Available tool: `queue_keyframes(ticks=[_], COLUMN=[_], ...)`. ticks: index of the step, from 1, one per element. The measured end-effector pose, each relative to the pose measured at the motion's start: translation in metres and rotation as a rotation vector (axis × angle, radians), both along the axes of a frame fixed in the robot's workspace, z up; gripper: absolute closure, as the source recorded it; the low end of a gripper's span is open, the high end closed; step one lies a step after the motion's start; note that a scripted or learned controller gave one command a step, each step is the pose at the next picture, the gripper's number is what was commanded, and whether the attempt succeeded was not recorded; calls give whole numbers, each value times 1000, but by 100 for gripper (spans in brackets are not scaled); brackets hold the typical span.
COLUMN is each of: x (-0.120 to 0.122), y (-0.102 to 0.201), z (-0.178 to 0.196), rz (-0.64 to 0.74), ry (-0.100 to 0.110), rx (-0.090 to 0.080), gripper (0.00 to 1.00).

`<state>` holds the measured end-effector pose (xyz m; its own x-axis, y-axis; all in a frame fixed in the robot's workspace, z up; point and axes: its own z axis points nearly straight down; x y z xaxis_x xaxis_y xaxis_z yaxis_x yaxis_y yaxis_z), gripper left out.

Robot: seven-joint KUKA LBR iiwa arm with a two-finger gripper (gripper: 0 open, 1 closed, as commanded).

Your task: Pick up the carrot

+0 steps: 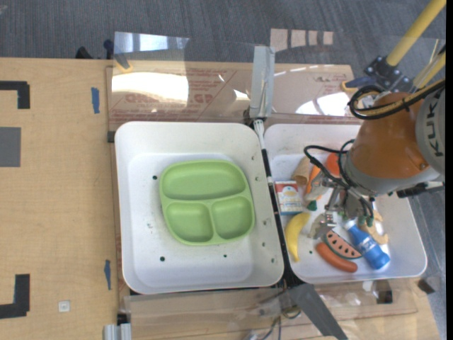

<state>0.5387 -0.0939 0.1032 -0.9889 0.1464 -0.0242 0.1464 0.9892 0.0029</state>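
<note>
The carrot is a small orange piece near the back of the right bin. The arm's orange band partly hides it and a black cable loops over it. My gripper hangs low over the middle of the right bin, in front of the carrot and a little apart from it. It is among the toy foods, just above a watermelon slice and right of a banana. Nothing shows clearly between its parts.
The right bin also holds a red sausage, a blue bottle, a small printed box and a brown item. A green divided plate lies in the left bin. A clear panel stands behind both bins.
</note>
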Motion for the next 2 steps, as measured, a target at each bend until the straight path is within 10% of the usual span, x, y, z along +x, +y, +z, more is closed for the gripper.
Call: queue_keyframes(ticks=[1,2], x=[64,68], y=[-12,-11], z=[-13,0], rz=[-453,-449], ry=[11,-1], rx=[8,7], gripper=[0,100])
